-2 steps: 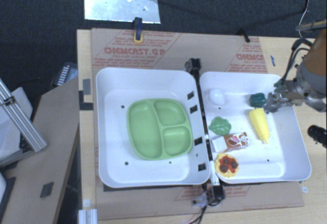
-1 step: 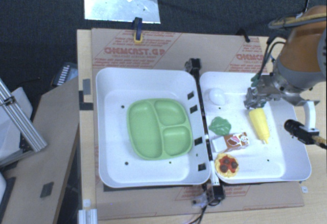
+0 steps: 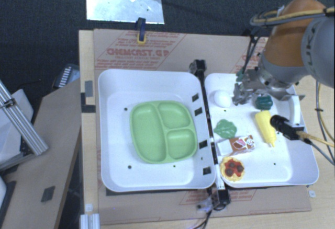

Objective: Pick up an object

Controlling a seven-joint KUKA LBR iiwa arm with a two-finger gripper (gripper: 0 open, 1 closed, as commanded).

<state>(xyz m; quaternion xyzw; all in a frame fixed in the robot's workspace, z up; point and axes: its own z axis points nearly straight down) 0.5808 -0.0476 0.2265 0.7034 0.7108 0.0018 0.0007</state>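
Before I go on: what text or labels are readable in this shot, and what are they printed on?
"CHEMCAST GP", red print, on the brown board under the bins.
More red print on that board near its front edge: too small to read.
Small food packet in the right bin: printing blurred, unreadable.

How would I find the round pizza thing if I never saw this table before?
Start at the right white bin, the one without the green plate. Go down to its near left corner, by the black divider between the bins, below the little red and white packet. The pizza is the only flat round thing there, yellow with dark red blobs on top.
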